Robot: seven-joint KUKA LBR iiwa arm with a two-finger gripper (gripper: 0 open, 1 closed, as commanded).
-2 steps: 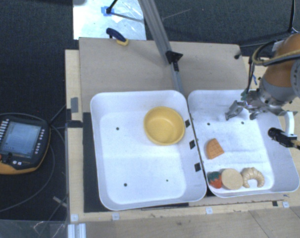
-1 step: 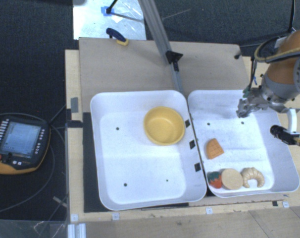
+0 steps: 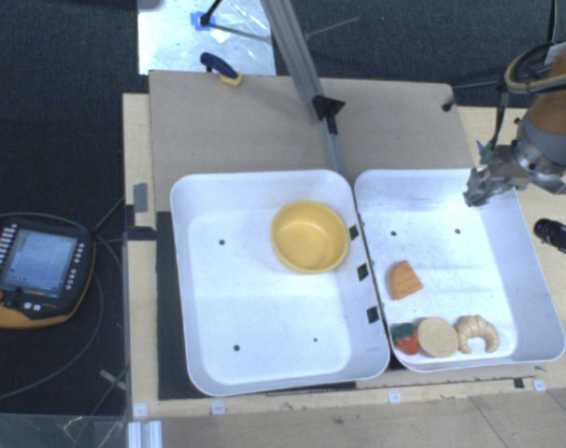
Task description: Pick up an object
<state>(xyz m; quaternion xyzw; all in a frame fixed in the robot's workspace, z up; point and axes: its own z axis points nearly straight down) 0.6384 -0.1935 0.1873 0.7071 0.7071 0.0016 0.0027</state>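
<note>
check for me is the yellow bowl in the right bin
No, the yellow bowl sits in the left bin.

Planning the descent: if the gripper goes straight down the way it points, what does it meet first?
Probably bare floor of the right bin near its far right corner; the gripper hangs well away from the food items, though depth is unclear.

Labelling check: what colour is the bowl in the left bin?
Yellow. The bowl shows plainly in the camera view, near the left bin's upper right.
</note>
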